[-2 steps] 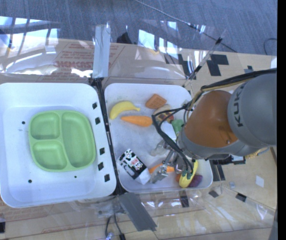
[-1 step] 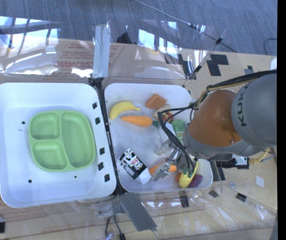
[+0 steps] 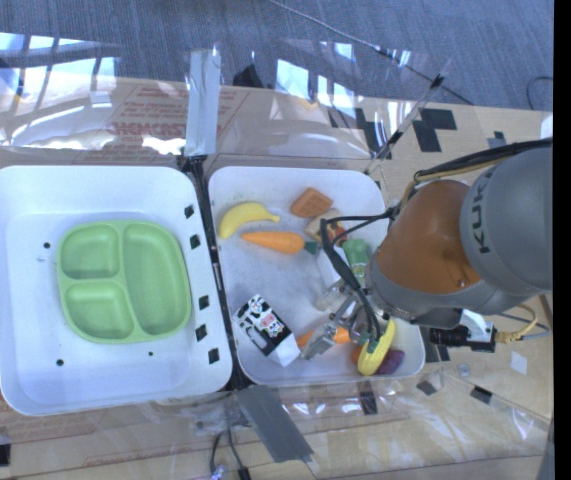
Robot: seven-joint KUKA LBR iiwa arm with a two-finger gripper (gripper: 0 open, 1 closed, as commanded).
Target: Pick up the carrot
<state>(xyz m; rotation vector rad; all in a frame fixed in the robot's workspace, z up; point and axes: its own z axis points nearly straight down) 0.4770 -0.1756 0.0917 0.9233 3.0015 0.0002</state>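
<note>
With the gripper low in the right bin, its fingers too cluttered for us to tell their state, we judged it should shift toward the carrot lying beside the banana before descending.

I see the carrot open from above and on its near side, where bare bin floor lies. A banana crowds it at top left, a cracker sits near its right end, and my arm overhangs the bin's right side.
</note>
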